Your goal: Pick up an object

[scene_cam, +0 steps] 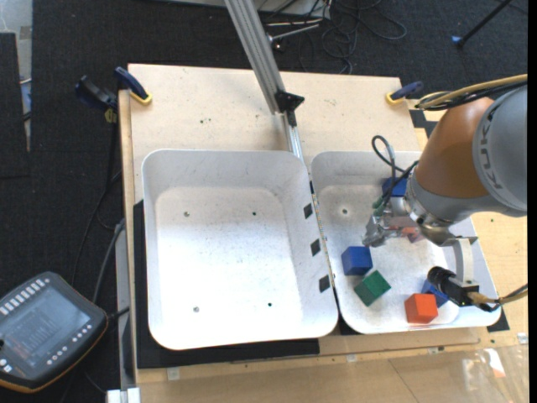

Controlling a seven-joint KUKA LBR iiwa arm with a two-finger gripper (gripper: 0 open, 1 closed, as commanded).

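The right bin (344, 196) holds a blue cube (357, 259), a green cube (372, 287) just in front of it, and an orange cube (421, 307) near the front right corner. A second small blue piece (431, 291) peeks out behind the orange cube. My gripper (379, 229) hangs over the middle of the right bin, just behind and to the right of the blue cube. The wrist hides the bin's back right part. I see nothing clearly between the fingers.
The left bin (168, 183) sits beside the right one, their walls meeting at the centre. A slanted metal pole (256, 44) ends at the back between the bins. Blue-and-yellow clamps (132, 85) grip the board's back corners. A teach pendant (42, 330) lies at the front left.
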